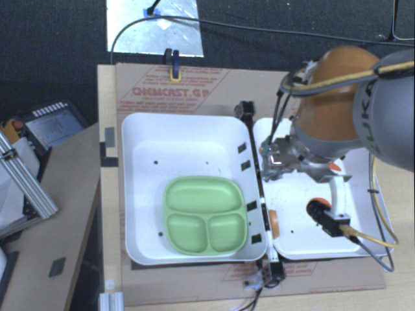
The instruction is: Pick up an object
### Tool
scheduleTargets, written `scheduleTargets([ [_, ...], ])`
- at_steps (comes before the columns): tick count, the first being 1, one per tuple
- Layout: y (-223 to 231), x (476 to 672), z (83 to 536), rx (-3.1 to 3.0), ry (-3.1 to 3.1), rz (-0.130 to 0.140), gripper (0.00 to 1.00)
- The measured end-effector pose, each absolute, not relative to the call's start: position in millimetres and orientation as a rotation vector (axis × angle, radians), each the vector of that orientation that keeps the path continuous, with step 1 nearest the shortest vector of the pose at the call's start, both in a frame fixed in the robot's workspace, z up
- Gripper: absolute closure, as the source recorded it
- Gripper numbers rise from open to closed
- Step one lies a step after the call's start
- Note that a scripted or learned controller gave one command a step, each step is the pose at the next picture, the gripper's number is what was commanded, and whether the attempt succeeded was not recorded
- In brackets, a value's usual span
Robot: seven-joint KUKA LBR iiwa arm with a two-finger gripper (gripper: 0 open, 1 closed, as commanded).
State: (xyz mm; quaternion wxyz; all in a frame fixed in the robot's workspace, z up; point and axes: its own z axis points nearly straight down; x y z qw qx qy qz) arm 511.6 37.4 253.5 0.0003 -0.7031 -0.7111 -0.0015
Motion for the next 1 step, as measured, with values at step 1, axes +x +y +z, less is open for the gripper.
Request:
scheduleTargets([
  [1,94.4,521.1,255.9,-2.209,-2.234,-0.006,1.0],
])
